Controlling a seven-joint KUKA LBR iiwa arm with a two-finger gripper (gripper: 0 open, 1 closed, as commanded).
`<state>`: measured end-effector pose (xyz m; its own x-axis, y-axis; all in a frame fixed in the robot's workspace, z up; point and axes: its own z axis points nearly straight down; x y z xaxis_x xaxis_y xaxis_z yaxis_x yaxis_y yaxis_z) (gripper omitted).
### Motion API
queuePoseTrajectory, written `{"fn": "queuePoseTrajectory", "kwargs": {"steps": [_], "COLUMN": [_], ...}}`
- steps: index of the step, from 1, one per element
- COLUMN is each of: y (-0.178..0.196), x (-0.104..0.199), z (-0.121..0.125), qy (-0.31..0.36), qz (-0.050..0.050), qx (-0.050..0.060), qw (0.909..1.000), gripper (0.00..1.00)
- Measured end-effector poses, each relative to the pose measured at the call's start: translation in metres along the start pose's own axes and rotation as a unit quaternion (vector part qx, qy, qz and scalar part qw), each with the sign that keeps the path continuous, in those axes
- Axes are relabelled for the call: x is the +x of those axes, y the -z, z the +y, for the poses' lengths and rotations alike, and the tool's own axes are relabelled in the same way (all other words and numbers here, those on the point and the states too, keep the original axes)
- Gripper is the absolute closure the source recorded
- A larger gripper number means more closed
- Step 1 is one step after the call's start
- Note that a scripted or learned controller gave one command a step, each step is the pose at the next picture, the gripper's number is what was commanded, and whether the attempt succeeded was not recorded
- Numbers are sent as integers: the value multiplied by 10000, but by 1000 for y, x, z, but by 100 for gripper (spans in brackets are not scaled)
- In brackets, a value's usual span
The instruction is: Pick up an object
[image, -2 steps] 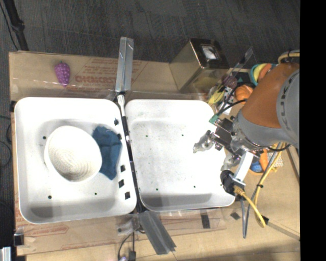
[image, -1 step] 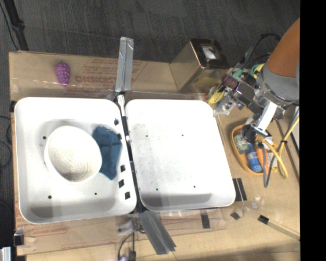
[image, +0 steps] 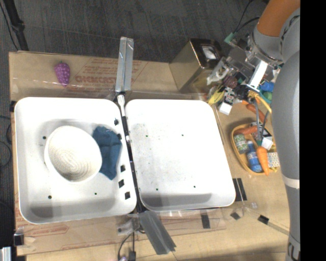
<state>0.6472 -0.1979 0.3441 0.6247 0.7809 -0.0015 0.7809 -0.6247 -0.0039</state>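
A round white woven cap [image: 73, 153] lies in the left bin [image: 30, 204]. Beside it, touching its right edge, is a crumpled dark blue cloth [image: 108, 150]. The right bin [image: 178, 153] stands next to it. My gripper [image: 228, 76] hangs beyond the right bin's far right corner, outside both bins, among cables and small parts. The grey arm with its orange band [image: 277, 15] comes in from the upper right. Nothing from the bins is visibly at the gripper.
A purple berry-like toy [image: 62, 73] lies on the cardboard behind the left bin. A small basket [image: 253, 148] of colourful toys sits right of the right bin. A brown box [image: 196, 63] stands behind that bin, near the gripper. A metal bar [image: 124, 63] rises between the bins.
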Motion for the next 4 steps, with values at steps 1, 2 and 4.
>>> {"fn": "queuePoseTrajectory", "kwargs": {"steps": [1, 2, 4], "y": [-31, 77, 92], "x": [-18, 6, 7], "z": [-21, 8, 7], "qy": [762, -667, -1157], "qz": [-5, 9, 6], "qx": [17, -19, -15], "qw": [9971, 9978, 9933], "gripper": [0, 0, 0]}}
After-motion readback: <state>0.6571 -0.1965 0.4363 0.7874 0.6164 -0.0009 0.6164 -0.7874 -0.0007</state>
